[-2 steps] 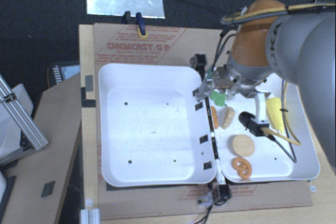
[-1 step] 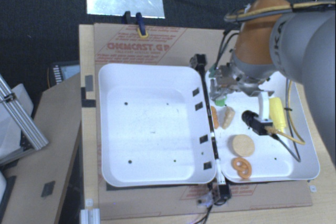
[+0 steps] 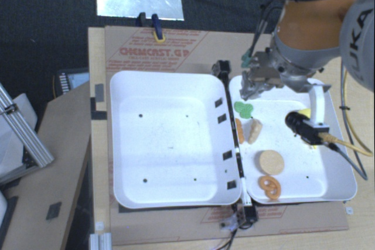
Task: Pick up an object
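One hand [image 3: 248, 92] hovers just above a green piece [image 3: 243, 108].

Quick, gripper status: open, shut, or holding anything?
Gripper: cannot be told; it hangs just above the green piece in the right bin, nothing seen held.

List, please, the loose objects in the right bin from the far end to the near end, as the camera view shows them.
Green piece → beige wedge → tan round disc → orange pretzel-shaped piece.
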Controlling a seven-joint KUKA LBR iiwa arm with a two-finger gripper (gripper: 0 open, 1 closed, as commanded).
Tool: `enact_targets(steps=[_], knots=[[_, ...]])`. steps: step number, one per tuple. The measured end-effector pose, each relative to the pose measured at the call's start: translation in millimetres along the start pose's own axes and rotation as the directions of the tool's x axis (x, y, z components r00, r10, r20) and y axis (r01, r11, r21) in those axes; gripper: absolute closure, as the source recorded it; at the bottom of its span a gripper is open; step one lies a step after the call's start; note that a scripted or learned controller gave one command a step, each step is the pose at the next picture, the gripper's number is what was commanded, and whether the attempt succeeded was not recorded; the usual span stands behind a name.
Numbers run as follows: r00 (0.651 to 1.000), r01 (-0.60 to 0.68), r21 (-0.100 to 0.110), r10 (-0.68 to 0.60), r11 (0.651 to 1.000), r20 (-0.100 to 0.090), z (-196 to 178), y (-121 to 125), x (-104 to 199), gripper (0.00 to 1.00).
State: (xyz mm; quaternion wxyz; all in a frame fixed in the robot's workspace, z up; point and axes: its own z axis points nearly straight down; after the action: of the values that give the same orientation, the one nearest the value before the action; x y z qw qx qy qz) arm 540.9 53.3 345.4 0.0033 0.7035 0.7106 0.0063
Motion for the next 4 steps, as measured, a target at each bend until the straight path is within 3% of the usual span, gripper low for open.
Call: enact_targets(steps=[1, 2, 3, 4], knots=[[1.000, -0.002, 0.008, 0.002, 1.000, 0.001, -45, -55, 25, 1.00], [1.000, 0.000, 0.003, 0.000, 1.000, 0.000, -121, -51, 83, 1.00], [1.000, -0.002, 0.004, 0.002, 1.000, 0.000, -194, -51, 120, 1.00], [1.000, -0.001, 0.010, 0.001, 1.000, 0.002, -189, -33, 186, 1.00]])
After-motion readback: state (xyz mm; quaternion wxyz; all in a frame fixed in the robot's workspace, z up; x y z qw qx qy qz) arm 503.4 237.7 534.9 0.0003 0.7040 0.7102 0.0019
